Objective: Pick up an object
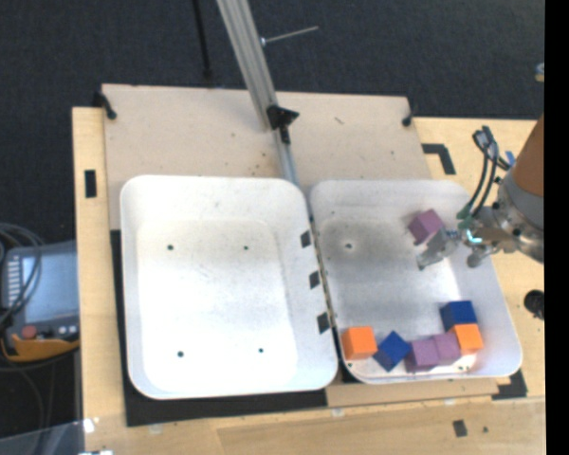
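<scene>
My gripper (453, 252) hangs over the right side of the right bin (360, 207), open, with nothing between its fingers. A purple block (424, 224) lies just up and left of the left finger (432, 251), close to it but outside the gap. Along the bin's near edge sits a row of blocks: an orange block (359, 341), a blue block (393, 349), two purple blocks (425, 353) (448, 347), and a second orange block (468, 336). Another blue block (458, 314) sits behind that one.
The left bin (218, 282) stands beside the right one, with a ridge between them. A slanted metal rail (251, 55) rises from behind the bins. A pendant with cables (38, 297) lies off the bench at far left.
</scene>
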